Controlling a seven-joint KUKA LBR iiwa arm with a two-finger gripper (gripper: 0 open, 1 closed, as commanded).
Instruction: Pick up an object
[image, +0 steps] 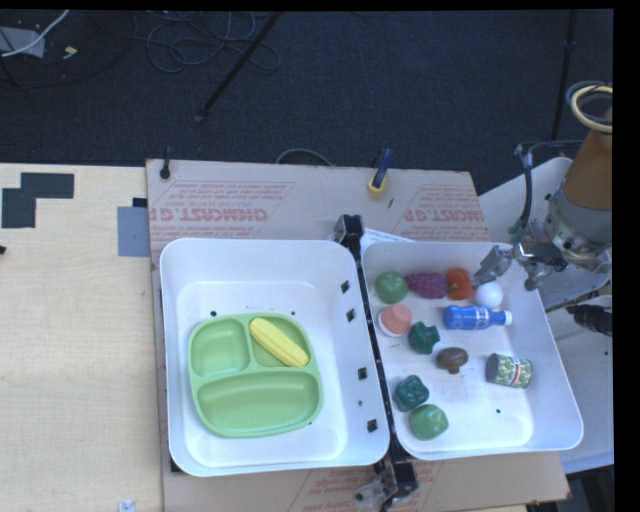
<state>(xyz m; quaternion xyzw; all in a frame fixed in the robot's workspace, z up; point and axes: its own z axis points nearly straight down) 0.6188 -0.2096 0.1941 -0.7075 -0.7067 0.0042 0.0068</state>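
The right bin (555, 425) holds several small items: a green ball (391, 288), purple grapes (427, 285), a red tomato (458, 283), a white egg (489, 295), a blue bottle (475, 318) lying on its side, a pink round piece (395, 320), a brown piece (452, 358) and a green can (510, 371). My gripper (513, 268) hangs over the bin's far right corner, just above and right of the white egg. It is open, its fingers are spread, and nothing is between them.
The left bin (200, 265) carries a green divided plate (255, 405) with a yellow corn cob (279, 342) on it. Dark green pieces (423, 337) (410, 392) and a green pepper (428, 421) lie near the right bin's front. Black clips mark the wall between the bins.
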